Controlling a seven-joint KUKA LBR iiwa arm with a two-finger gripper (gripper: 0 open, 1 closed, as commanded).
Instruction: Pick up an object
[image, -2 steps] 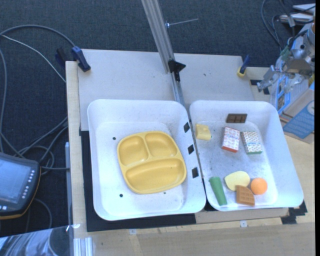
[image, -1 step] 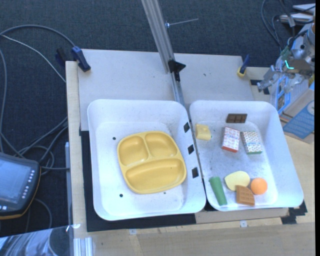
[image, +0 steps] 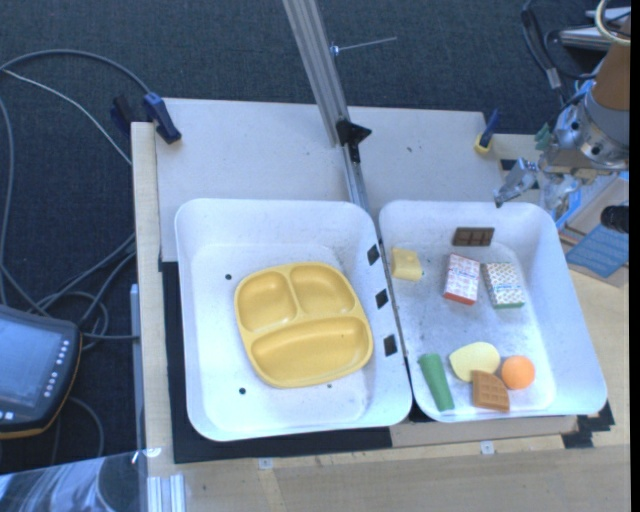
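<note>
The gripper (image: 522, 183) hangs beyond the far right corner of the right bin (image: 575, 330), outside its rim, its two thin fingers spread a little apart with nothing between them. Behind it the grey wrist rises toward the orange band of the arm (image: 610, 95). Taking the right bin as the landmark: nearest its far wall lies a dark brown chocolate bar (image: 473, 237), and just nearer than that stand two small boxes side by side, a red and white box (image: 461, 279) and a green and white box (image: 505, 285), close but not clearly touching. Against the bin's left wall sits a pale yellow block (image: 406, 264) (possibly cheese or butter). Along the bin's near edge, from left to right, lie a green cylinder (image: 436, 381), a yellow rounded piece (image: 473, 358), a brown waffle-like square (image: 490, 391) partly overlapping it, and an orange ball (image: 517, 372) just beside both. Left of the right bin, touching it along a shared edge, the left bin (image: 200, 300) holds a yellow divided plate (image: 303, 324) with three compartments, set roughly in its middle.
</note>
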